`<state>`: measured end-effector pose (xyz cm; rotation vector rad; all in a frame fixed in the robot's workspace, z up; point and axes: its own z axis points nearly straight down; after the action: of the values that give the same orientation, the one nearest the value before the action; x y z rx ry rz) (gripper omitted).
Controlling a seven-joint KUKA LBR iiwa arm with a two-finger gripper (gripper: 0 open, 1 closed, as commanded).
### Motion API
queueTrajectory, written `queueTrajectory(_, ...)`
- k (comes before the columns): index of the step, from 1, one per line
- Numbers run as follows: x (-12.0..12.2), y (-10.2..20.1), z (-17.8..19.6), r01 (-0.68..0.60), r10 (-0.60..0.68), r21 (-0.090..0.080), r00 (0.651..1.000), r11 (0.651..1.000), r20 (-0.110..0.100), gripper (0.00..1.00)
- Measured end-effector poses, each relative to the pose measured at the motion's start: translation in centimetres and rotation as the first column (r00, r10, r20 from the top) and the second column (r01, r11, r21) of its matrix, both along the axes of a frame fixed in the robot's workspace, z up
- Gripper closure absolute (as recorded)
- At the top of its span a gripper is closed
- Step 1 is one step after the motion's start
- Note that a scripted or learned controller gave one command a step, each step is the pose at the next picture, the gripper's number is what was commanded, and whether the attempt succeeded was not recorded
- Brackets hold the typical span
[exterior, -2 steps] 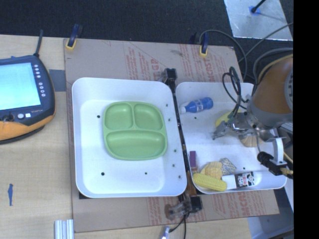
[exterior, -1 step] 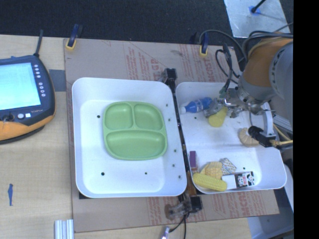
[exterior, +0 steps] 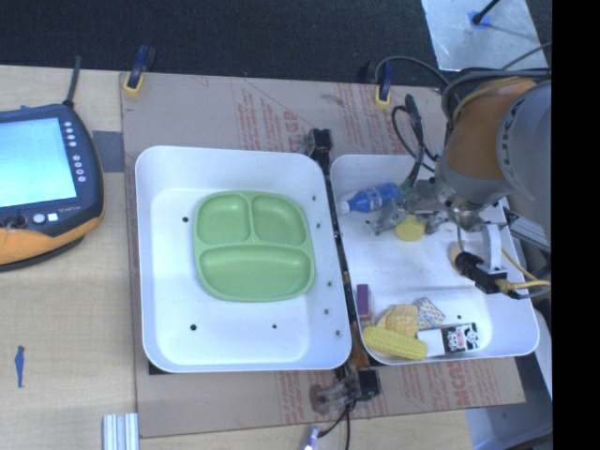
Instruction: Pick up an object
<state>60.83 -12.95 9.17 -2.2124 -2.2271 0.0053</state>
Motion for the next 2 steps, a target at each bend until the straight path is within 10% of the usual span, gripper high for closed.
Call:
queueTrajectory(1,0.0,-0.1,1.0,-0.001,0.001,0.0,1.0,1.0,-0.002,1.0)
queueTrajectory(2,-5.2,-4.7,0.0,0.003,-0.003,-0.001,1.0,1.0,0.0,1.0)
